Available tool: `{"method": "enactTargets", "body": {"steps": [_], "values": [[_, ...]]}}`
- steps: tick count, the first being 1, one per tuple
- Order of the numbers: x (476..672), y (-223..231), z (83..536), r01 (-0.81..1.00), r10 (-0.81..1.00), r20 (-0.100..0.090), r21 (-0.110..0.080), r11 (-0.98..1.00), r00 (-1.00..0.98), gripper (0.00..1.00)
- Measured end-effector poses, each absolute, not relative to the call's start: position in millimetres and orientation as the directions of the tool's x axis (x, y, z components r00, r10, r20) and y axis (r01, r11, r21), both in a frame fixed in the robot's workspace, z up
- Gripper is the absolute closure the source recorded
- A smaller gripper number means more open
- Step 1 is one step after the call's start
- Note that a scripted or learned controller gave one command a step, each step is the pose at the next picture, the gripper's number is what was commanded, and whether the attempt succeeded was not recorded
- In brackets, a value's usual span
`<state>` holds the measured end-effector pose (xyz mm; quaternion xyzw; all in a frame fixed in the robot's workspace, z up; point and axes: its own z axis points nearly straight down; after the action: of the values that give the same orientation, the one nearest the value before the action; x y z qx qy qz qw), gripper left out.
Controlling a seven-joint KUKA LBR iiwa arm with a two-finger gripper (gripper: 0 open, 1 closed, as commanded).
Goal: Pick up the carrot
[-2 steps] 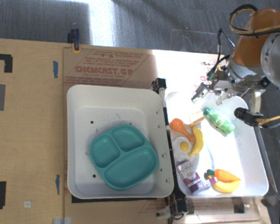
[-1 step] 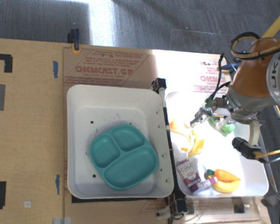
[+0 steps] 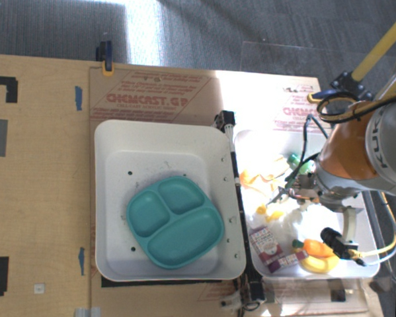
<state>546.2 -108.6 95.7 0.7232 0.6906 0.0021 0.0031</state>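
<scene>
A: What is seen, largest first?

B: A cardboard-covered bench (image 3: 38, 179) is spread across the frame. Two white bins are set on it side by side: the left bin (image 3: 112, 156) at the centre and the right bin (image 3: 261, 151) at centre right, washed out by glare.

A: And the robot?

B: The arm (image 3: 357, 149), grey with an orange band, is reached in from the right edge over the right bin. A teal divided plate (image 3: 175, 219) is laid flat in the left bin.

A: What of the tool?

B: The gripper (image 3: 294, 193) is held over the middle of the right bin. How far it is opened cannot be told, and nothing is seen held in it.

A: Where is the carrot found?

B: The carrot (image 3: 316, 247) is lain at the lower right of the right bin, below and right of the gripper and apart from it. A yellow piece (image 3: 317, 264) is touched along its lower side. A purple packet (image 3: 269, 244) is placed to its left, a pale yellow scrap (image 3: 253, 179) at the bin's left, and a small green thing (image 3: 294, 159) above the gripper.
</scene>
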Motion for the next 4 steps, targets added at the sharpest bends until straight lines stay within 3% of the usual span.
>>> {"method": "enactTargets", "body": {"steps": [1, 2, 3, 4], "values": [[531.3, -175, 89, 0.998, 0.998, -0.004, 0.008, 0.066, -0.066, 0.00], [483.3, -192, 89, 0.978, 0.978, -0.007, 0.011, 0.207, -0.207, 0.00], [484.2, -111, 90, 0.993, 0.993, -0.006, 0.014, 0.118, -0.118, 0.00], [484.0, -161, 89, 0.894, 0.894, -0.011, 0.012, 0.448, -0.447, 0.00]]}}
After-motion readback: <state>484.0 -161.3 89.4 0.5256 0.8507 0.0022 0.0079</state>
